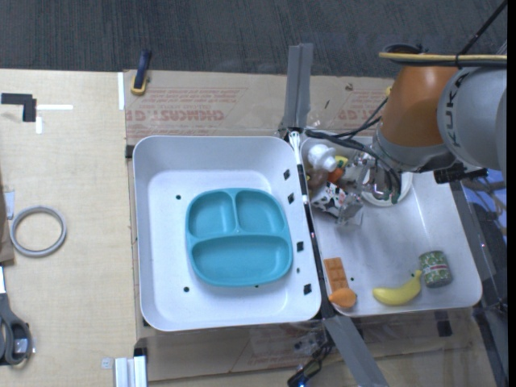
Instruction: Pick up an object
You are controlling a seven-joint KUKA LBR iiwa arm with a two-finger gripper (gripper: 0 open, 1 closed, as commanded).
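Pincer [348,208] low in right bin [439,240] among clutter, grip state unclear; pale wooden surface [64,297], dark floor.

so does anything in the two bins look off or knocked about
Nothing looks spilled or broken. The blue divided plate lies flat in the left bin. In the right bin, the banana, a small can on its side and orange pieces lie loose, with a jumble of small items under the gripper.
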